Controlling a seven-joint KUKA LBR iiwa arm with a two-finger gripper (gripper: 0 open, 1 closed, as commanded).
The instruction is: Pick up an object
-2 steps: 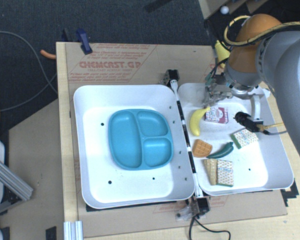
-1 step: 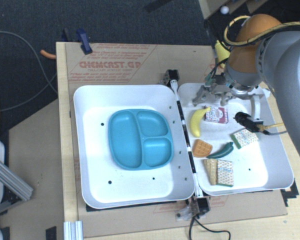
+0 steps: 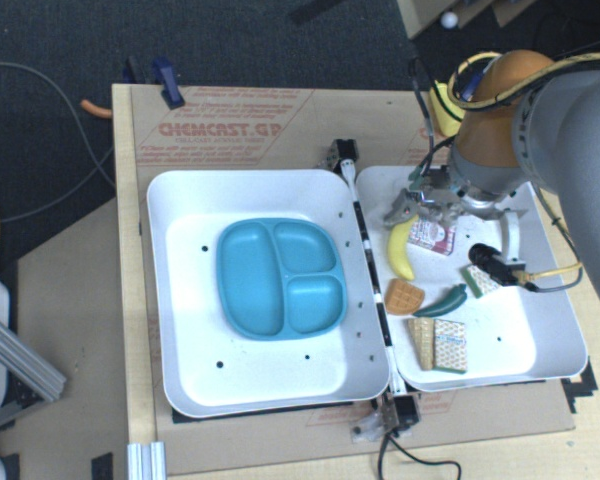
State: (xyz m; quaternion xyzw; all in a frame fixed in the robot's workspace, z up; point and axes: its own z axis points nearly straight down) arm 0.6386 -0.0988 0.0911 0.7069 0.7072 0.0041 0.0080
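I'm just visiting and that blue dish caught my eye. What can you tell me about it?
The blue plate is a light blue divided tray with rounded corners, seemingly smooth plastic. Raised ridges split it into three compartments: one long one on its left side and two smaller ones on its right. It lies flat, face up, near the middle of the left white bin, with nothing in it.

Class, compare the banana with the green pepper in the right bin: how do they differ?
The banana is yellow; the green pepper is dark green. The banana is larger and lies near the bin's left wall, running up-down; the green pepper lies slanted, nearer the middle. Both are curved and elongated.
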